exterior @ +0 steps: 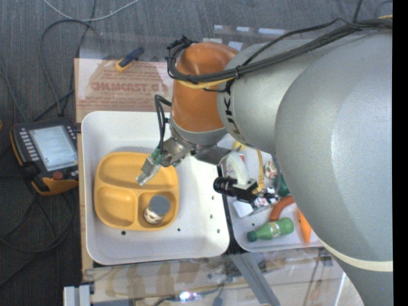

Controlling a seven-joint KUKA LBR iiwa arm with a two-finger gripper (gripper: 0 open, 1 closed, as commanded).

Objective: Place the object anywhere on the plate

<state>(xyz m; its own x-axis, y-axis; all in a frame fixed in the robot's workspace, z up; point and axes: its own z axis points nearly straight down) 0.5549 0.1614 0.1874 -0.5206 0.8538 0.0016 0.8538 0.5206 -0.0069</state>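
Over the yellow plate (111, 193) in the left bin (197, 234) we see the tool (148, 171); whether it grips anything we cannot tell. A round grey object (157, 206) sits in the plate's near-right compartment.

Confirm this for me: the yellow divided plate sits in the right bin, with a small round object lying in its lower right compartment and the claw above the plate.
One thing is wrong: the yellow divided plate sits in the left bin, not the right one, as the camera view shows. The rest stands: a small round object lies in the plate's lower right compartment, and the claw is above the plate.
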